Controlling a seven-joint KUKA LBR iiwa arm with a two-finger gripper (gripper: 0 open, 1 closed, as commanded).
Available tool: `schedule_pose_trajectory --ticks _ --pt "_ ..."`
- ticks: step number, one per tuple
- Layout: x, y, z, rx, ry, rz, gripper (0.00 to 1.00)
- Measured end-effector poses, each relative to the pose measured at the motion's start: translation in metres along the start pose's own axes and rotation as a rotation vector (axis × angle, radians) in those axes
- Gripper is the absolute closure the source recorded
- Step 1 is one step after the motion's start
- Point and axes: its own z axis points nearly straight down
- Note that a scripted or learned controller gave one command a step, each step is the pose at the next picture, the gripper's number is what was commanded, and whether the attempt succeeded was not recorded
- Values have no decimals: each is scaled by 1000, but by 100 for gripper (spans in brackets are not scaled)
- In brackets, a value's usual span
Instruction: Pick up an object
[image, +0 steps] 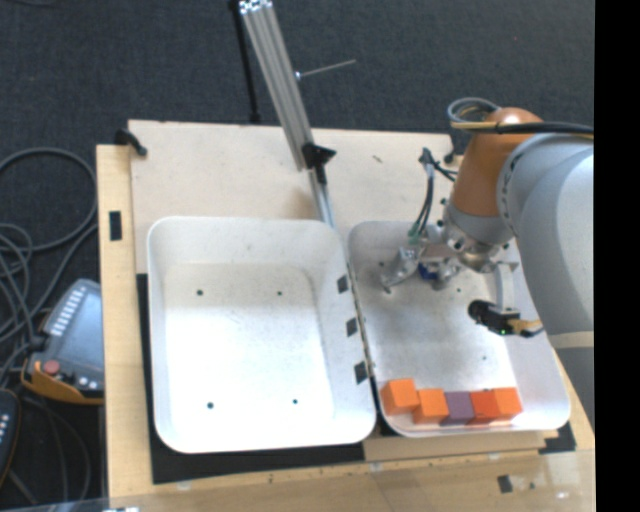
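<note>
Several blocks lie in a row along the near wall of the right bin (400, 330): an orange block (401, 393) at the left, another orange one (432, 404), a purple block (460, 405), and an orange block (496, 402) at the right. My gripper (412, 268) hangs over the far part of that bin, well away from the blocks. Nothing shows between its fingers, and their spread is too small to read.
The left bin (250, 330) lies beside the right one. A slanted aluminium post (290, 100) rises from the bench behind the bins. Cables and a pendant (70, 340) lie on the floor at the left. The arm's grey body (550, 230) overhangs the right bin's far right side.
</note>
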Motion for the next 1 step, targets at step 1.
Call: schedule_pose_trajectory --ticks 1 --pt "-1 11 1 36 4 7 0"
